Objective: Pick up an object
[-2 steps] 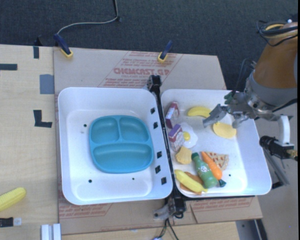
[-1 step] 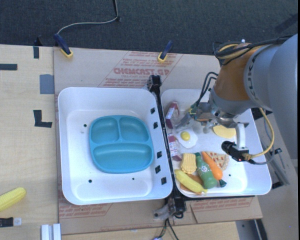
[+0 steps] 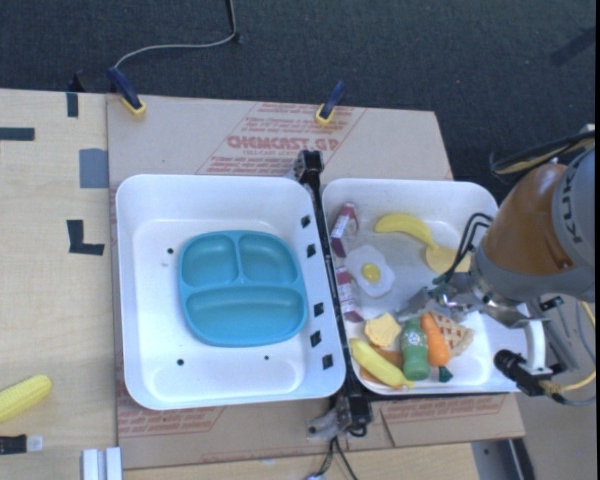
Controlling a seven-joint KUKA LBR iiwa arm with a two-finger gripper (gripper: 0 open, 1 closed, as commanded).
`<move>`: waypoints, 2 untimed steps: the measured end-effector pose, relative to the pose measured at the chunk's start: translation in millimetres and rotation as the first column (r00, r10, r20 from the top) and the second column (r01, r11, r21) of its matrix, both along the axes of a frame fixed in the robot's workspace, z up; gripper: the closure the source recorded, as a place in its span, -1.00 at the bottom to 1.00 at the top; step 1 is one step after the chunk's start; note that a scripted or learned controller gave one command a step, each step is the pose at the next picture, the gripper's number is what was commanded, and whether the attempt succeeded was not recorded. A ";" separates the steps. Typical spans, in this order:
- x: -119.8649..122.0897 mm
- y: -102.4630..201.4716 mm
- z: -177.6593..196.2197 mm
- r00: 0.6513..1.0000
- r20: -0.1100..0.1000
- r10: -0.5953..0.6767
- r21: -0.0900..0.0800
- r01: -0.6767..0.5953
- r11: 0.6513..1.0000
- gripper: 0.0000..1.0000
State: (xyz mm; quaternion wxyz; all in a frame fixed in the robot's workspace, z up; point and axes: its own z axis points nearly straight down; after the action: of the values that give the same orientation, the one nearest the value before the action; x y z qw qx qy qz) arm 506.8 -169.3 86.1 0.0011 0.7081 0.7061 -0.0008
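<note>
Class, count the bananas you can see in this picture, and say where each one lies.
2. One banana lies near the right bin's far wall; another banana lies along its near edge. The arm may hide others.

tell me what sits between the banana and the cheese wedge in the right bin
In the camera view, the fried egg lies between the banana and the cheese wedge.

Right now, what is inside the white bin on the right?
The right bin holds toy food: a banana, a fried egg, a carrot, a green bottle and more. The arm covers its right side, hiding whatever lies there.
</note>
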 end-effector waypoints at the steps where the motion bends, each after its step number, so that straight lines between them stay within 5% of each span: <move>1: 1.9 -0.5 10.3 1.000 0.006 0.001 -0.003 0.000 1.000 1.00; 2: 15.4 72.4 -0.2 1.000 0.003 0.005 0.004 -0.005 1.000 1.00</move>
State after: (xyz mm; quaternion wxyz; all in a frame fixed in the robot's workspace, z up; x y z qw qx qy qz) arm 522.2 -96.9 85.9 0.0008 0.7064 0.7079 0.0019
